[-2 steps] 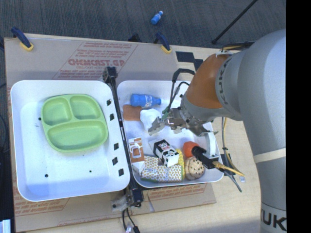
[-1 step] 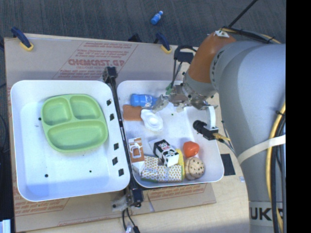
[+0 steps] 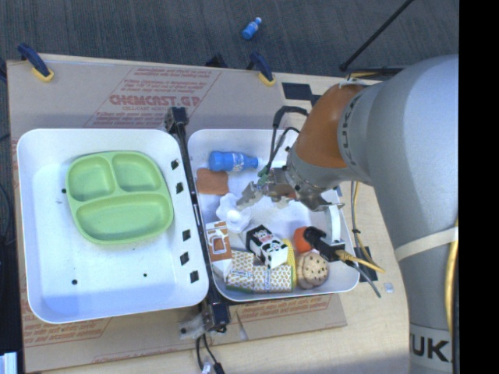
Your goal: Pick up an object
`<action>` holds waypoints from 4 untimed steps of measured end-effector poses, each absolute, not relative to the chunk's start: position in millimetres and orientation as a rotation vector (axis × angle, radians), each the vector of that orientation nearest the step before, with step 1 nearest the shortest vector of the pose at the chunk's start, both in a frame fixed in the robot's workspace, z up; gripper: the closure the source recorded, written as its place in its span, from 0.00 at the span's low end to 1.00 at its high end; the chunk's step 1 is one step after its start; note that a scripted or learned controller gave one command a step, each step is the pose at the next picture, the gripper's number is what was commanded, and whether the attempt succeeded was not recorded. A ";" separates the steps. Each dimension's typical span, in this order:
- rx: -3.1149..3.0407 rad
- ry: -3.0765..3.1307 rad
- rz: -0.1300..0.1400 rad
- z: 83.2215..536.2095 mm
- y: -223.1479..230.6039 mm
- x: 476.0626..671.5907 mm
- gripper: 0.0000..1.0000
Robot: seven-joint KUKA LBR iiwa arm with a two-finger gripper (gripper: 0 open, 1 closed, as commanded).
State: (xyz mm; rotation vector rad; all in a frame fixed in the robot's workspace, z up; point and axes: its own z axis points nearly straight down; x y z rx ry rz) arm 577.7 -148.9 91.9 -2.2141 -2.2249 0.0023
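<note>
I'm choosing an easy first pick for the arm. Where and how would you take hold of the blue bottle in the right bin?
Grip the blue bottle across its body, near the middle, coming straight down from above. It lies on its side along the bin's far wall, pale cap end pointing right, with bare floor around it, so fingers should close across its narrow width.
</note>
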 end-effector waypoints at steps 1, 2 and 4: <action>-2.208 -2.222 0.010 90.3 -141.4 654.7 0.00; -2.211 -2.227 0.003 91.6 -100.9 630.0 0.00; -2.213 -2.227 0.003 91.6 -105.9 522.7 0.00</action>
